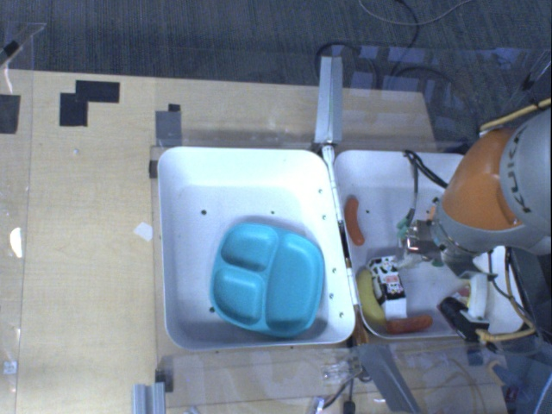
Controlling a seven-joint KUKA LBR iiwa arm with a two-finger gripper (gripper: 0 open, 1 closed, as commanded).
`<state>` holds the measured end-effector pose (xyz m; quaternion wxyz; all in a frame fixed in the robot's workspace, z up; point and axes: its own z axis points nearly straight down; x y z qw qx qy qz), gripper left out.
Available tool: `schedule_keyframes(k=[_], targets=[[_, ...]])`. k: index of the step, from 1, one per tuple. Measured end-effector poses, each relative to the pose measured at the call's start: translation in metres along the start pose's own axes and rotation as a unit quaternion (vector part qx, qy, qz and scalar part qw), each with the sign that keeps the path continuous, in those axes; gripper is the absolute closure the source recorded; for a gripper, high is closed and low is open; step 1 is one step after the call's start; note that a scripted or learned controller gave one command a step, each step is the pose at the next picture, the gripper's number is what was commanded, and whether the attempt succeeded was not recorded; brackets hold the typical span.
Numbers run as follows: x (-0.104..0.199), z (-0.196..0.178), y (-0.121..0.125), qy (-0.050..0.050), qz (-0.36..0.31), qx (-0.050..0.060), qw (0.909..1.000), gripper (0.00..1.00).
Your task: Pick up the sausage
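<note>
The gripper [390, 280] hangs low in the right bin [379, 172]. I cannot tell how it is set. One sausage [353, 220] lies up and to its left, by the bin wall. Another sausage [408, 323] lies just below it. A banana [369, 300] sits close on its left. The blue tray [269, 278] is far left, in the left bin [177, 257].

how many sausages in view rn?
2, both in the right bin. One sausage lies along the left wall, near the divider. The other sausage lies at the near edge, beside the banana. The arm covers the bin's right part, so more may be hidden.
</note>
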<state>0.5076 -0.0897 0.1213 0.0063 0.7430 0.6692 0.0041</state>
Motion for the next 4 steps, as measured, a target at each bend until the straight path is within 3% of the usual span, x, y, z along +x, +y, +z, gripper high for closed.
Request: schedule_keyframes(k=[1,2,3,4], targets=[[0.035,-0.064,0.01,0.002,-0.079,0.004,0.9969,1.0],[0.099,-0.063,-0.03,0.001,0.069,0.007,0.9976,1.0],[0.139,-0.041,-0.025,-0.005,0.192,-0.014,0.9812,1.0],[0.069,-0.064,-0.026,0.001,0.057,0.005,0.9984,1.0]])
